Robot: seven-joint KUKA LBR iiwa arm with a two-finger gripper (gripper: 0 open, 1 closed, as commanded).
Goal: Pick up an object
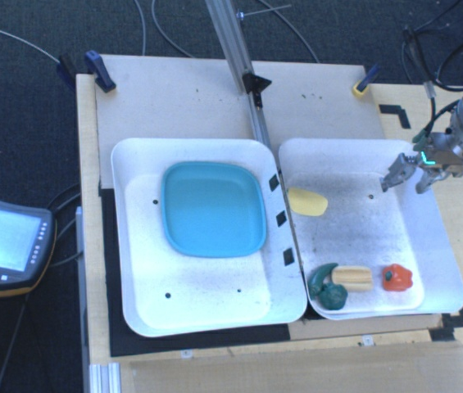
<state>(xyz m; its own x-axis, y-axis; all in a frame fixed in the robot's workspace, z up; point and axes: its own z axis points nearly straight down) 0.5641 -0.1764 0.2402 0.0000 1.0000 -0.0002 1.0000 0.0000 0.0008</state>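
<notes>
At the right edge of the frame, the claw (406, 178) hangs over the upper right of the right bin (354, 158), fingers spread, nothing between them. The likely targets lie well apart from it: a yellow piece (307, 202) at the bin's left wall; a green pepper (328, 286), a tan block (352, 278) and a red pepper (396, 277) along the lower edge. A blue plate (214, 208) sits in the left bin (133, 158).
</notes>
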